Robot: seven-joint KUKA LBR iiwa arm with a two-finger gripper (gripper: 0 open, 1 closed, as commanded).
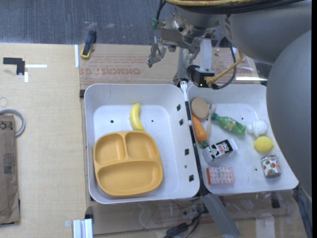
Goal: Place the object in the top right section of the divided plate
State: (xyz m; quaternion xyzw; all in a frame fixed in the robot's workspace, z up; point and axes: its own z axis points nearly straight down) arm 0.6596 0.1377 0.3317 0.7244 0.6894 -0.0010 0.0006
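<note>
The gripper [171,51] hung behind the bins, fingers apart, empty; a banana [135,117] lay beside the plate [128,163]

The tool [171,53] hangs above the bins' far rims, its fingers lost among brackets and cables — their spacing cannot be read. Behind it the arm [277,38] runs off the top and right edges. Far left of the tool, a brown paper bag [7,167] is cut by the frame. Below it, the carrot [199,129] lies partly behind the bins' shared rim.
</note>
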